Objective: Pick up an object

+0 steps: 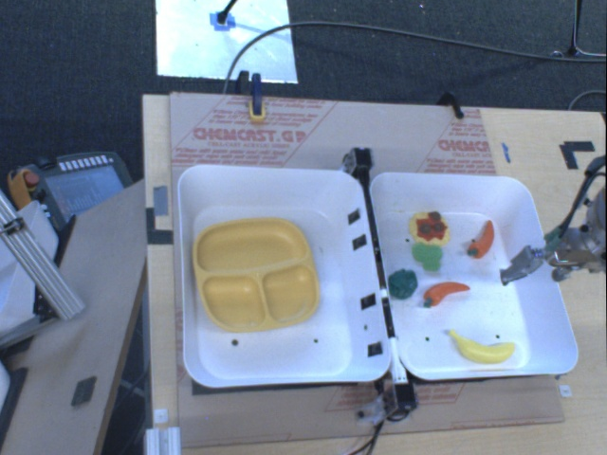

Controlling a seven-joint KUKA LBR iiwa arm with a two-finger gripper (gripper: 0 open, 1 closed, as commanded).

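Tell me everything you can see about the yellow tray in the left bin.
The yellow tray is a glossy, plastic-looking divided plate with rounded corners: one long compartment across its far side and two smaller ones nearer the camera. It lies flat on the floor of the left bin, turned slightly off square, roughly central. Nothing lies in it, and it touches just the bin floor.

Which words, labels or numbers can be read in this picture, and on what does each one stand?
"CHEMCAST. G P" in red, on the brown sheet under the bins, behind the left bin.
The same red print, slanted, on the sheet behind the right bin: cut off, reads roughly "CHEMCAST".
Faint red print on the sheet's front edge: too blurred to read.
Screen of the handheld pendant at far left: too small to read.
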